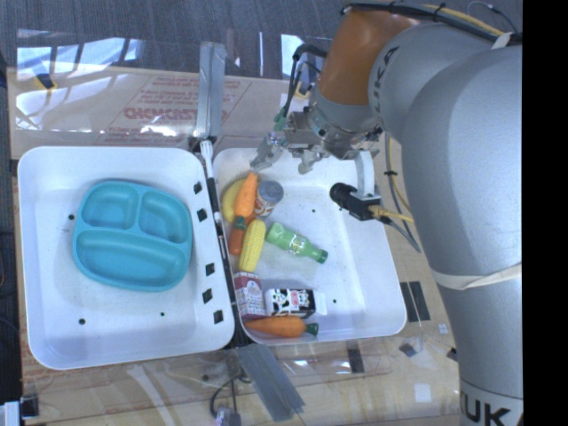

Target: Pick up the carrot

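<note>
Hovers at the right bin's (377,273) far edge, jaws spread, empty; carrot (278,327) well apart, beside milk carton (291,302)

A grey KUKA iiwa arm (461,176) reaches in from the right of the camera view, its bulky links filling that side. An orange band (355,51) rings the arm just above the wrist, with yellow and black cables (417,9) running along its upper edge. At the tip, the two-finger end effector (286,153) points down and to the left, its metal fingers (264,155) spread apart with nothing between them.
</note>
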### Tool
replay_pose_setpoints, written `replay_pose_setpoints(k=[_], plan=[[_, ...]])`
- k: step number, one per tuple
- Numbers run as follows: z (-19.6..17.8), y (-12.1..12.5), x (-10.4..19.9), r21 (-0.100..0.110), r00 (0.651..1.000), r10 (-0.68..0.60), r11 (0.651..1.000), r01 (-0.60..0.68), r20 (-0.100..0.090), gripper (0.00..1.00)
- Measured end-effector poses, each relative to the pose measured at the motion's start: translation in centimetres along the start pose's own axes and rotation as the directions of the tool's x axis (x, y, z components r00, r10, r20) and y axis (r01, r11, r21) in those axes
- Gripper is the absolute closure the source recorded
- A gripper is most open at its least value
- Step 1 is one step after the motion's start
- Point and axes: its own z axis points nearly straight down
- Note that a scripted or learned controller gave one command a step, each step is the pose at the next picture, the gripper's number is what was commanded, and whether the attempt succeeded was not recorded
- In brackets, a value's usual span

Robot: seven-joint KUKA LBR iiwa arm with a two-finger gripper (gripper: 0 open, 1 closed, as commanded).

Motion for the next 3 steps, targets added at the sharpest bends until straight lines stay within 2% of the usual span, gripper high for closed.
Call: replay_pose_setpoints(k=[1,2,3], plan=[[9.1,0.7,-0.5,-0.017,0.989,-0.146,0.989,0.146,0.002,0.0],[8.0,0.8,-0.3,-0.018,0.988,-0.151,0.988,0.151,0.002,1.0],[-0.1,-0.7,5.8,-0.004,0.995,-0.096,0.995,0.096,0.001,1.0]])
